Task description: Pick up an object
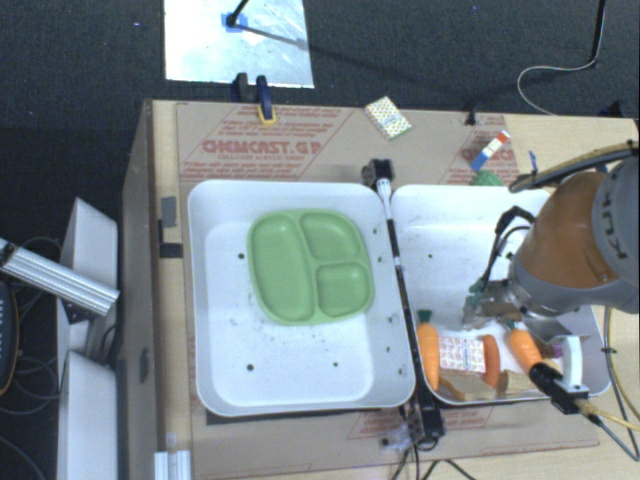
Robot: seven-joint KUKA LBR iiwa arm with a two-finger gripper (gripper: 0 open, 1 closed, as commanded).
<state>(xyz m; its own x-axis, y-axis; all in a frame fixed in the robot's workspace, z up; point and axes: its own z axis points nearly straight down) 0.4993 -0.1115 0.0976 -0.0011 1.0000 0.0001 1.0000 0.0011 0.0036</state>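
From the overhead camera, the arm (575, 243) leaned in from the right over the right bin (440, 218), its gripper (487, 306) low above the clutter at that bin's lower edge; whether it was wide or narrow I could not tell. Two carrots (429, 348) and a patterned packet (462, 351) lay crowded there, likely targets. The green tray (308, 265) sat alone in the left bin (225, 368).

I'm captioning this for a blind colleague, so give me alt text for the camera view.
A grey and orange robot arm reaches from the right over the right white bin, above carrots and other small items along its near edge. The left white bin holds a green divided plate.
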